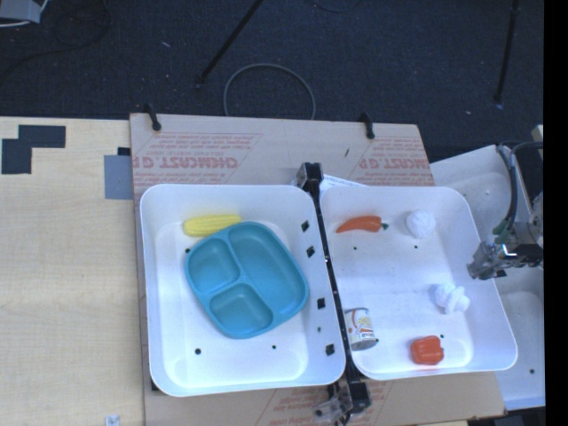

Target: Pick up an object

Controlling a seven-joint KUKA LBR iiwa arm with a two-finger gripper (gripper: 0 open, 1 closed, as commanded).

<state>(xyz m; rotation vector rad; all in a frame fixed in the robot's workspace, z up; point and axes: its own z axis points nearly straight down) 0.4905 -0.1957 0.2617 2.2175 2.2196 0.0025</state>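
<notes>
Objects lie spread across the right bin (484, 264), and none of them is held.

An orange pepper (427, 351) is seen in the right bin's near corner, on the side away from the divider, with a small tin can (360, 328) lying against the bin's divider-side wall at about the same depth. A white crumpled piece (451, 298) rests just beyond the pepper, a second white lump (420, 224) sits toward the bin's far wall, and a slim orange chilli (359, 224) lies beside that lump, nearer the divider. The gripper (491, 263) is placed just outside the right bin's outer rim, level with its middle; whether it is parted or closed cannot be told. In the left bin (164, 327), beyond the divider, a blue sectioned plate (245, 278) is set, with a yellow corn cob (212, 224) touching its far edge.
</notes>
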